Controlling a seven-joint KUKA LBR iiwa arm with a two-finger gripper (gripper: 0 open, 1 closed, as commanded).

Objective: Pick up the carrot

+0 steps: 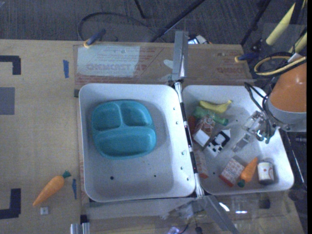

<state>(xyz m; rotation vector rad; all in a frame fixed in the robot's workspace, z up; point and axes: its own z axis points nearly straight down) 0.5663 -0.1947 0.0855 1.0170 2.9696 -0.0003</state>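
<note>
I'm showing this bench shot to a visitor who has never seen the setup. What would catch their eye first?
Probably the teal divided plate, lying alone in the left bin. Next, the grey arm with its orange band, reaching in from the right, its gripper above the right bin, which is cluttered with a banana, a small carrot and packets. A second carrot lies on the bench, left of both bins.

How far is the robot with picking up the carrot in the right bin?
Done: the gripper is over the right bin, above and right of the carrot. In hand: nothing shows between its fingers. Left: the carrot lies flat on the bin floor between a small box and a can, so descent, grasp and lift all remain.
</note>
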